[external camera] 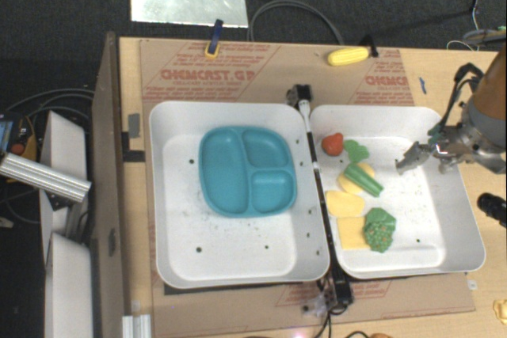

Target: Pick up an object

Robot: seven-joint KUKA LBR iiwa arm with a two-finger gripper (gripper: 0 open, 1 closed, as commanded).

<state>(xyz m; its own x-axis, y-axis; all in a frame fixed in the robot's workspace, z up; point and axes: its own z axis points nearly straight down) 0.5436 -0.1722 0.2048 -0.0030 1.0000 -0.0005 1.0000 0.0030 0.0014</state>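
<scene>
Smooth, glossy-looking teal plastic tray (246, 171) in a matt white bin (178, 249); bench (261, 67) perhaps cardboard.

arm: enters from right, low, slanted left | fingers (412, 157): one grey tip visible, pointing left

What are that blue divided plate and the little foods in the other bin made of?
The blue plate looks like moulded plastic: uniform colour, smooth, faintly glossy compartments. The red tomato, green broccoli and yellow slices seem toy plastic or rubber, judging by their flat, saturated colours; I can't tell which.
</scene>
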